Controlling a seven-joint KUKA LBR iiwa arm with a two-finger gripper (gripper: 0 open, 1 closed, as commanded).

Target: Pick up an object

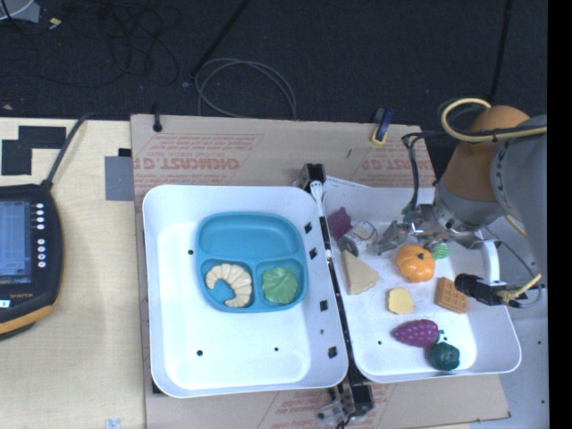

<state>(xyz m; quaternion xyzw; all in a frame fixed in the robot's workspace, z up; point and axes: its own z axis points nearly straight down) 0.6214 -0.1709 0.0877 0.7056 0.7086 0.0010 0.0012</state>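
Observation:
My gripper (pixel 391 238) is low in the right bin (pixel 487 351), near its upper middle. It hangs just left of an orange fruit (pixel 416 263) and right of a small pale object (pixel 362 232). A cream cheese wedge (pixel 360 273) lies below and to its left. A dark purple piece (pixel 339 222) rests by the divider. Toward the front of the bin lie a yellow chunk (pixel 400 301), a tan waffle (pixel 451 295), purple grapes (pixel 416 332) and a dark green piece (pixel 442 356). I see nothing held.
The left bin (pixel 170 329) holds a blue divided plate (pixel 246 235) with a croissant (pixel 230 283) and a green leafy piece (pixel 280 284). The grey arm (pixel 500 181) and its cables crowd the right bin's right side. A control pendant (pixel 22 253) lies at far left.

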